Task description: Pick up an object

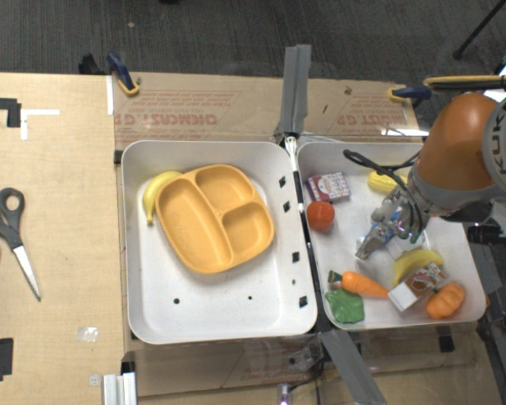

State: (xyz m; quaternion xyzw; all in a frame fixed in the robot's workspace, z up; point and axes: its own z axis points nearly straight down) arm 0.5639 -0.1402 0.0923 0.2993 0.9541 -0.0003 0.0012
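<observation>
**A:** What does the overhead camera show in the right bin?

**B:** A cluster of toy foods. A red tomato sits near the bin's left wall, with a small printed packet just behind it toward the far edge. Along the near edge lie an orange carrot touching a green leafy piece, and toward the near right corner a yellow banana, a brown-and-white boxed item and a small orange pumpkin crowd together. A yellow corn piece lies by the far edge.

**B:** No single item stands out as the target.

**A:** And the arm?

**B:** The gripper hangs over the middle of the right bin, tilted toward its left wall. Its fingers look narrow, with nothing between them.

**A:** The left bin?

**B:** An orange divided plate rests slanted near the far left corner, a second banana tucked against its far left rim.

**A:** Outside the bins?

**B:** Scissors lie at the bench's left edge.
</observation>
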